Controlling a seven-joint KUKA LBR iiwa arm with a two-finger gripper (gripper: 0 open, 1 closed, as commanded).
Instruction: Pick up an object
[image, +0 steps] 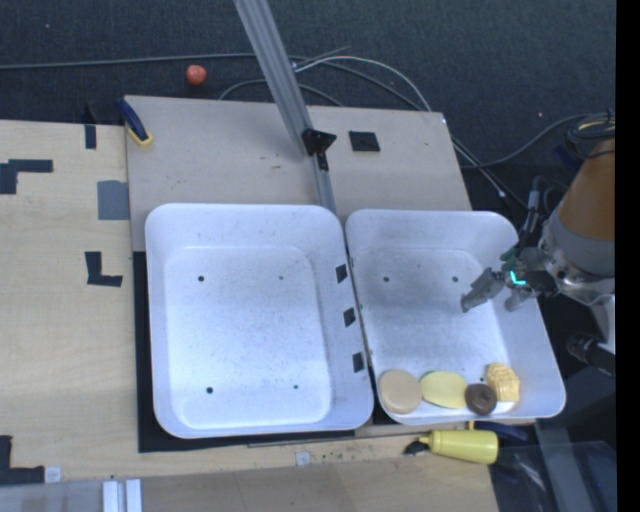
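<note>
Four small objects lie along the near edge of the right bin (420, 260): a tan round disc (399, 391), a pale yellow oval piece (443, 389), a dark brown round piece (481, 399) and a yellow ridged block (503, 381). My gripper (497, 293) hangs over the right side of that bin, well behind the objects and apart from them. Its fingers (478, 291) stand open with nothing between them. The orange band of the arm shows at the frame's right.
The left bin (240, 225) sits beside the right one. A yellow-handled tool (462, 445) lies on the bench just in front of the right bin. A slanted metal post (290, 95) rises behind the bins. A red ball (196, 73) rests far back.
</note>
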